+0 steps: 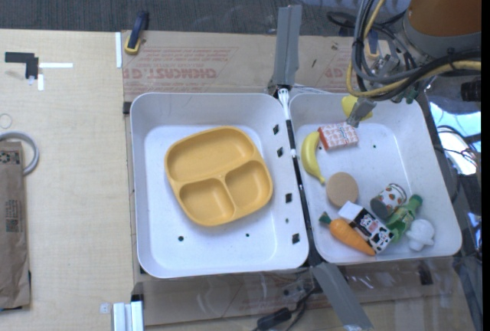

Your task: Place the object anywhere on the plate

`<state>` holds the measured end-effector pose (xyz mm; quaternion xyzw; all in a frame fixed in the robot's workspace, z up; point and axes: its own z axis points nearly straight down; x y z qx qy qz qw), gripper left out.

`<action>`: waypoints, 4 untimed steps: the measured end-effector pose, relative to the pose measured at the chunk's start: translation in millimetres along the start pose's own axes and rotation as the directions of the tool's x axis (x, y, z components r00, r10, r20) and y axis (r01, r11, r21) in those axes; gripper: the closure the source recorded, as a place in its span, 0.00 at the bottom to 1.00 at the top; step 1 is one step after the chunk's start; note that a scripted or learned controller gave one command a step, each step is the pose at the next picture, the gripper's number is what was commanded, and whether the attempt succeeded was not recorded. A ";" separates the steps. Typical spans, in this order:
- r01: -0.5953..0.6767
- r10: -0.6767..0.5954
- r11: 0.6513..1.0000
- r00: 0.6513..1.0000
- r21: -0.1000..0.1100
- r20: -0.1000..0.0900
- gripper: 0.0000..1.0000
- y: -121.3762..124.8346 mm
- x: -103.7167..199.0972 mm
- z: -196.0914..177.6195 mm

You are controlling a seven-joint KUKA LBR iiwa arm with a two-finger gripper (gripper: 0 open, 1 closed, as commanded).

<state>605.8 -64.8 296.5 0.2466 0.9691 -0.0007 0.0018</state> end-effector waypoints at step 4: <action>-0.126 0.126 0.992 0.992 0.001 -0.003 1.00 -3.1 46.5 97.9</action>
